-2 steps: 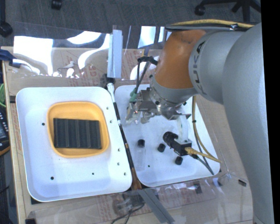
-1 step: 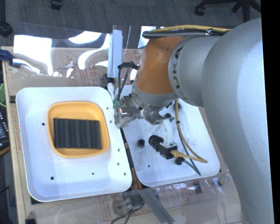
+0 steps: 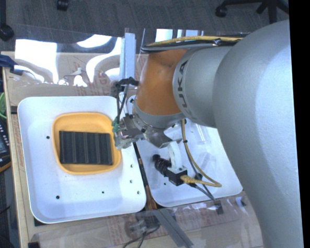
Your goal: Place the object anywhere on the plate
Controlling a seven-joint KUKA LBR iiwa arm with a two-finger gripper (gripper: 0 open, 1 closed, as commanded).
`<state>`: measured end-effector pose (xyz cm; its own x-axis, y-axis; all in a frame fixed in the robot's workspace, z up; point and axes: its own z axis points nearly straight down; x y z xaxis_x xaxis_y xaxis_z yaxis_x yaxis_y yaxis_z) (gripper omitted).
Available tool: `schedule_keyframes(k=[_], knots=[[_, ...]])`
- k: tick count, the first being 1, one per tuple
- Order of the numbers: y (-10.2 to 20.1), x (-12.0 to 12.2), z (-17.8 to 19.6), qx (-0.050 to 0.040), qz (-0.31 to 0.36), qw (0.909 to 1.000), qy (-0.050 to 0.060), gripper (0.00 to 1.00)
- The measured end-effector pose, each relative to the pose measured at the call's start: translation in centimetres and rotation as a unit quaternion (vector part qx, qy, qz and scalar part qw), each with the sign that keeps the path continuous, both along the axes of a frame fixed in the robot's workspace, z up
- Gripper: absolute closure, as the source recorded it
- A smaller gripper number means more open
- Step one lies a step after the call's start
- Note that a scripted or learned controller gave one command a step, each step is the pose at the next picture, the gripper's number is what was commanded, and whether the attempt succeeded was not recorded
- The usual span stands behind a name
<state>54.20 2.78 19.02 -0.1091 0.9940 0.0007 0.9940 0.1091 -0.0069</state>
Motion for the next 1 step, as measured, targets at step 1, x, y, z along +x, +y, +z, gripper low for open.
schedule_keyframes(k=[1], knots=[[-0.06,0.01,0.01,-0.0002,0.000,1.0000,0.000,0.00]])
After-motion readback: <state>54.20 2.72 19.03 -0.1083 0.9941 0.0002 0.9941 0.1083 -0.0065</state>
